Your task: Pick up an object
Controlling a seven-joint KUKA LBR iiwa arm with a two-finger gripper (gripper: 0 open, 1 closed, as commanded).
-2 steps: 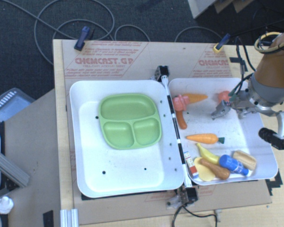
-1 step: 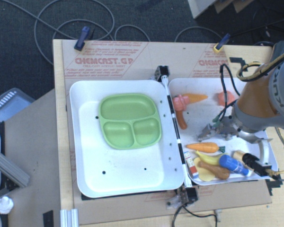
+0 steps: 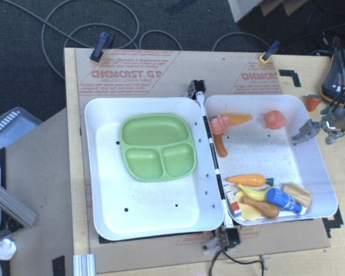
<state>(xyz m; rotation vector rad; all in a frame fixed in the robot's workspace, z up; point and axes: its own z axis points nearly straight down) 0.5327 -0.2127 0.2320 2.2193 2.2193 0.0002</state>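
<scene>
So going left to right: the left bin [image 3: 103, 211] has a green divided plate [image 3: 158, 146] sitting in its far half, nothing else in there that I can make out; the right bin [image 3: 310, 160] is where all the pickable stuff lives; up at the far-left corner there's a pink toy [image 3: 219, 125] touching an orange cone-shaped piece [image 3: 237, 119], with a small brownish sausage-looking thing [image 3: 220, 148] just beside them, and a pinkish-red ball [image 3: 274, 119] further right, on its own; down at the near edge there's a pile: a carrot [image 3: 250, 180], a yellow banana-ish piece [image 3: 248, 191], a blue bottle [image 3: 283, 200] and a bread-roll-looking piece [image 3: 298, 194], all jammed together and touching; the gripper [image 3: 306, 132] is at the right rim of that bin, well apart from the pile and nearer the ball, with nothing between its fingers, though whether they're spread or closed I honestly can't tell at this size; my worry is the pile, since a grab there could wedge between neighbours and slip off; the ball could just roll away if one finger nudges it first; starting so close to the wall could also mean clipping the rim.
</scene>
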